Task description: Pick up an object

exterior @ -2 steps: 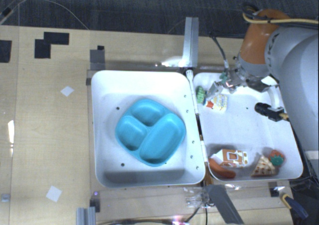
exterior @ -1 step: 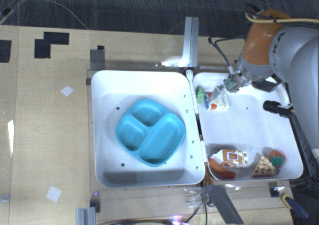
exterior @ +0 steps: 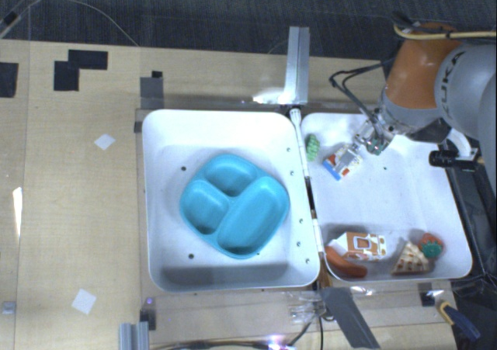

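The end effector (exterior: 371,141) sits just right of a small red-white-blue packet (exterior: 340,162), whose long axis seemingly slants toward it; I cannot tell its grip state.

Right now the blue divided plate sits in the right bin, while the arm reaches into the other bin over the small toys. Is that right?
Not quite. The camera view shows the blue divided plate in the left bin, not the right one. The arm reaches into the right bin, where its end effector is close to a small red, white and blue toy.
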Available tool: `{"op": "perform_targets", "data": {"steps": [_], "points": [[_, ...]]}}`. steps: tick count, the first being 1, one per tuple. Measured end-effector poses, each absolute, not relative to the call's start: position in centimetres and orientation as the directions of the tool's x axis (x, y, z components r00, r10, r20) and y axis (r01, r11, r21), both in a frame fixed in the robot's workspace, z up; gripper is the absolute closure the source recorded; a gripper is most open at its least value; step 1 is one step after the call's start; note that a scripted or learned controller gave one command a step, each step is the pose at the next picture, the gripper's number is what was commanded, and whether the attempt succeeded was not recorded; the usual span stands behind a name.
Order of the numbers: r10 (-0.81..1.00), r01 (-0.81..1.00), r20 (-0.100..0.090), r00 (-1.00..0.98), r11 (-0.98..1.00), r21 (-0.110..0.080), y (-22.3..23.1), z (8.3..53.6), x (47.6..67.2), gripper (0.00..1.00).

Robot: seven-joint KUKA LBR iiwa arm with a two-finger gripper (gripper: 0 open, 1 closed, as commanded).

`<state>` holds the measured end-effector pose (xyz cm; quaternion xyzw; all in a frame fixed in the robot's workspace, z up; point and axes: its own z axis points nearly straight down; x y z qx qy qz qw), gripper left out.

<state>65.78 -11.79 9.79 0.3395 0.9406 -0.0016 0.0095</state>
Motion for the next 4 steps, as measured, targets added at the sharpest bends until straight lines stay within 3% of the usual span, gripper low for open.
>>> {"op": "perform_targets", "data": {"steps": [1, 2, 3, 4], "points": [[0.808, 0.807, -0.021, -0.589, 0.59, 0.019, -11.4, 9.8, 64.6, 0.0], [0.745, 0.744, -0.025, -0.667, 0.668, 0.019, -9.4, 9.8, 63.9, 0.0], [0.713, 0.713, -0.004, -0.701, 0.701, 0.004, -9.2, 11.1, 53.7, 0.0], [0.728, 0.728, -0.009, -0.685, 0.685, 0.008, -9.9, 8.9, 59.5, 0.0]]}}
